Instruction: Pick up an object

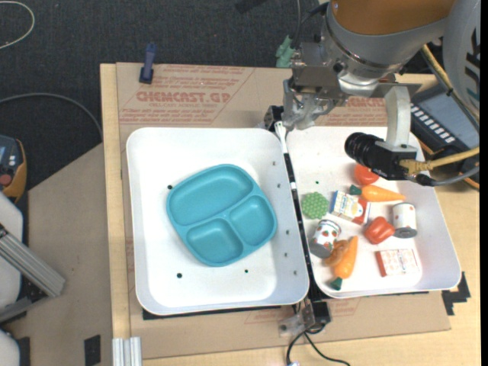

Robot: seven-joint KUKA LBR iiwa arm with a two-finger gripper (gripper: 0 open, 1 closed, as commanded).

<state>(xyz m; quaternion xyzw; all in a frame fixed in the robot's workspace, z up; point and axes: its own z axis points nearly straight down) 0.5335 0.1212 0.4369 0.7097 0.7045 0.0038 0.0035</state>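
My gripper (303, 113) hangs over the far end of the divider between the two white bins, at the top left corner of the right bin (446, 261). I see nothing in its grasp. The right bin holds several small items: a green round piece (313, 203), a small carton (348, 204), an orange carrot (382, 193), a red piece (379, 229), a white can (404, 219), a small jar (328, 234), a second carrot (345, 256) and a red-and-white box (397, 261). All of them lie below and to the right of the gripper.
A teal divided plate (221, 214) lies in the middle of the left bin (145, 174). A black cylinder (375, 155) on a cable juts over the right bin's far side. The arm's grey and orange body (381, 14) looms over the top right. A blue clip (147, 63) sits on the board behind.
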